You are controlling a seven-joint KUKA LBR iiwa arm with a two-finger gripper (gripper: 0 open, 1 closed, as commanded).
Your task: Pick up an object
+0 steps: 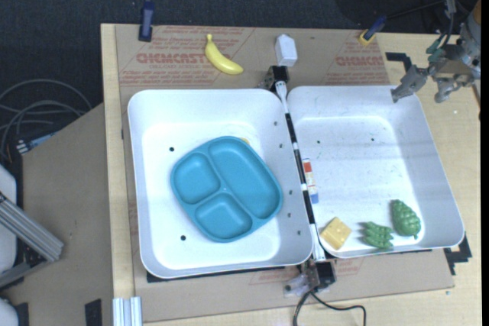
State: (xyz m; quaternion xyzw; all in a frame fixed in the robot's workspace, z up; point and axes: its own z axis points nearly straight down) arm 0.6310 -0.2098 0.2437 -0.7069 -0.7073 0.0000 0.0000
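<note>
My gripper (pixel 425 88) hangs at the upper right, over the far right corner of the right bin (pixel 359 126). Its two fingers are spread apart with nothing between them. In that bin's near right corner lie a yellow block (pixel 335 234), a small green leafy toy (pixel 377 235) and a larger green bumpy toy (pixel 406 218). A blue divided plate (pixel 225 188) rests in the left bin (pixel 153 126). All of these lie well below and to the left of the gripper.
A yellow banana (pixel 221 57) lies on the bench behind the left bin. A white clip (pixel 286 50) sits at the far end of the divider between the bins. Cables lie on the floor at left.
</note>
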